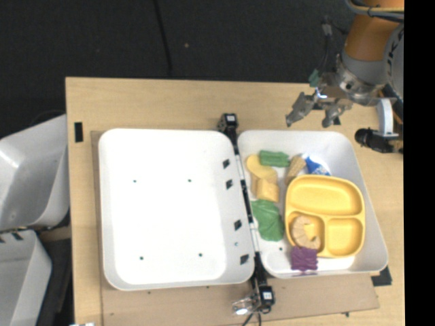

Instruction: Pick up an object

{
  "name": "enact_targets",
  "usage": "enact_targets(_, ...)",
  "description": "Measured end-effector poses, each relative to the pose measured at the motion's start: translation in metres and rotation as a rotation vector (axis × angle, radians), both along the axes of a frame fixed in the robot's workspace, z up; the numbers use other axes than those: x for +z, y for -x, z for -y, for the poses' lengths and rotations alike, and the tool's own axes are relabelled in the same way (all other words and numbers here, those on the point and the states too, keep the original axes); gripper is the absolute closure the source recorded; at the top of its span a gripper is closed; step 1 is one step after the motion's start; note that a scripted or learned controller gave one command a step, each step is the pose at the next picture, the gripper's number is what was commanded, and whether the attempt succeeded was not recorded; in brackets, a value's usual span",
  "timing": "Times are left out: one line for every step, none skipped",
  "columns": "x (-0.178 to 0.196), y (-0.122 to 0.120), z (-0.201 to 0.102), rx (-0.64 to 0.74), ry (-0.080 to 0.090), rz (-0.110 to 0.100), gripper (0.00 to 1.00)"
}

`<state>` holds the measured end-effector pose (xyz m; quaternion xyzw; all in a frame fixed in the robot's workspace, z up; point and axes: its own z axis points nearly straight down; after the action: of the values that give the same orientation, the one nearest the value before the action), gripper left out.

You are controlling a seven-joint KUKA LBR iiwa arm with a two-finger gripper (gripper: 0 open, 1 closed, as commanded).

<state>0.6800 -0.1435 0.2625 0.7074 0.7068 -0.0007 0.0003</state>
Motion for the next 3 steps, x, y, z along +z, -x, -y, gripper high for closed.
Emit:
enact_targets(0.01, 0.041, 0.058, -0.005, 0.002, 0.002, 0.0)
enact_targets(-0.157, 0.083, 0.087, -0.004, -0.004, -0.013, 0.0)
enact_targets(-0.161, 0.151, 0.06, 0.001, -0.001, 0.001, 0.0)
